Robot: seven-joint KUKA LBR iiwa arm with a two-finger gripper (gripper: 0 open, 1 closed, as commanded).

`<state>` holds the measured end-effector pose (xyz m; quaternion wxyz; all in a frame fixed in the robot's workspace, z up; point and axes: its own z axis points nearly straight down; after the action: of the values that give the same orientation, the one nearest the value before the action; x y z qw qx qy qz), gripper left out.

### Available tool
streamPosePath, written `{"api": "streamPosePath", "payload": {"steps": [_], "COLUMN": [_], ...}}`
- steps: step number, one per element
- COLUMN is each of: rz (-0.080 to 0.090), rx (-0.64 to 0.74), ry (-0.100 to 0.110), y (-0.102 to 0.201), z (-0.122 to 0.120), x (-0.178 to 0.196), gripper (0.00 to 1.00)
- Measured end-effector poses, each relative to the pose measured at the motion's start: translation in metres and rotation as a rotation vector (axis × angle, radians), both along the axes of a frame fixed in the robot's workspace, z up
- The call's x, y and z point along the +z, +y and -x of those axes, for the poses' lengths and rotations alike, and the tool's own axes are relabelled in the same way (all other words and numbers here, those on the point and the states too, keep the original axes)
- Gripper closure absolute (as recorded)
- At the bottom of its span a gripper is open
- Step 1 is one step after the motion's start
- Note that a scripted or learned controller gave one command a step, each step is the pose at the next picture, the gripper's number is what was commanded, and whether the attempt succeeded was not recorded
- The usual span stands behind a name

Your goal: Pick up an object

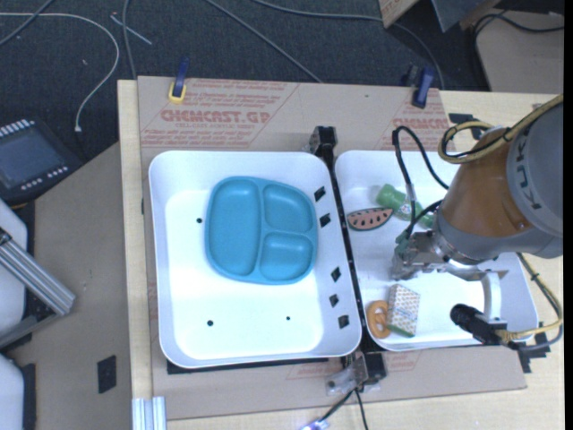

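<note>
The right bin point(515, 325) holds a watermelon-slice toy point(363, 219), a green toy point(392, 197), a patterned packet point(405, 309) and an orange pretzel-shaped piece point(379, 314). My gripper point(410, 262) hangs low in this bin, between the watermelon slice and the packet, just above the packet. The arm's orange wrist band point(483, 195) and grey body cover the bin's right part. Nothing shows between the fingers from this angle.
The left bin point(175, 267) carries a blue divided plate point(261, 229). A black divider with clips point(336, 240) runs between the bins. Cables point(416, 164) loop over the right bin's far edge. Cardboard point(224, 110) lies under both bins.
</note>
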<state>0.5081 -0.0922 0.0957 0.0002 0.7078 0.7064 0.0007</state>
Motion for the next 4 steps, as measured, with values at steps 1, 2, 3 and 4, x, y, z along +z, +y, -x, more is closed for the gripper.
{"api": "streamPosePath", "payload": {"steps": [1,2,3,4], "rz": [0.002,0.001,0.002,-0.001], "rx": [0.002,0.004,0.003,0.006], "ry": [-0.004,-0.006,-0.006,0.004], "y": [-0.006,0.001,-0.003,0.050], "z": [0.000,-0.008,-0.012,-0.026], "x": [0.062,0.112,0.175,0.159], "gripper": [1.00,1.00,1.00,1.00]}}
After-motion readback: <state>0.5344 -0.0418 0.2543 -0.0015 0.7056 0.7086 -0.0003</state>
